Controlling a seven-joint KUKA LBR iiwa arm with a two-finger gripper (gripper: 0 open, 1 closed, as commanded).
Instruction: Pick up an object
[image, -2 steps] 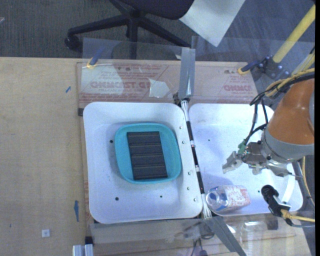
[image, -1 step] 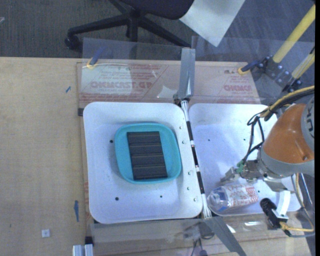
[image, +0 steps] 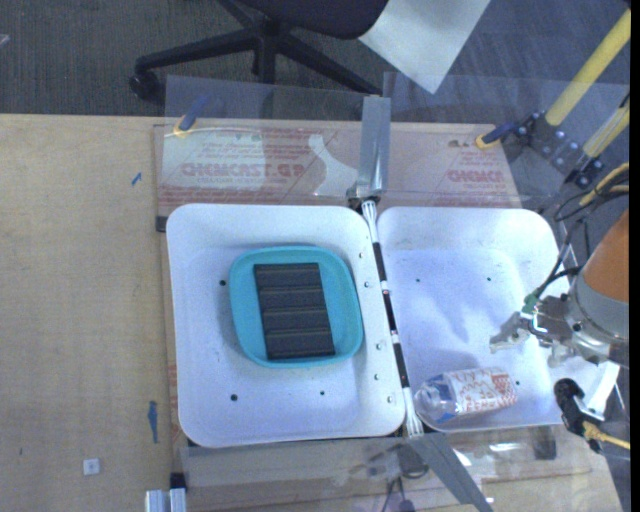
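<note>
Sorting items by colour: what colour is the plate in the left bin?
Teal, seen in the camera view: the plate holds a dark ridged block.

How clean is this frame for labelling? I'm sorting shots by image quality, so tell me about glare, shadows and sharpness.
Camera view: light is even, with soft bluish shadows on the right bin floor; the clear bottle shows mild sheen and its label text is too blurred to read; the dark ridged block on the teal tray is fairly crisp; the gripper at the right is small and soft.
</note>
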